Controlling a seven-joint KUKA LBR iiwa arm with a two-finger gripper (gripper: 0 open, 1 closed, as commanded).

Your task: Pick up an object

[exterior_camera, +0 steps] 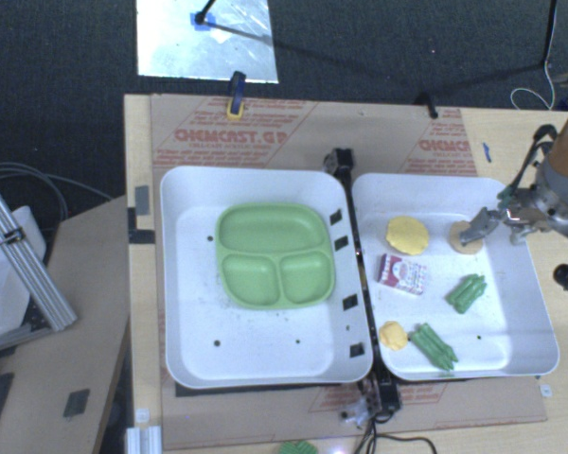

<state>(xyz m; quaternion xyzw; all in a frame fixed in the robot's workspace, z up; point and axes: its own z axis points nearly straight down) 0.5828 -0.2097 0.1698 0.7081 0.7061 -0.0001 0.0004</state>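
The claw (477, 227) hangs low in the right white bin (525, 282), right at a small round tan disc (465, 241) that lies on the bin floor. Whether the claw is gripping it cannot be told. Left of the claw lies a flat round yellow piece (408, 235). Below and left is a red-and-white packet (402, 274). Straight below is a bunch of green beans (467, 292).

Grey arm (563, 183), orange band above wrist, metallic claw (480, 227); thin cables
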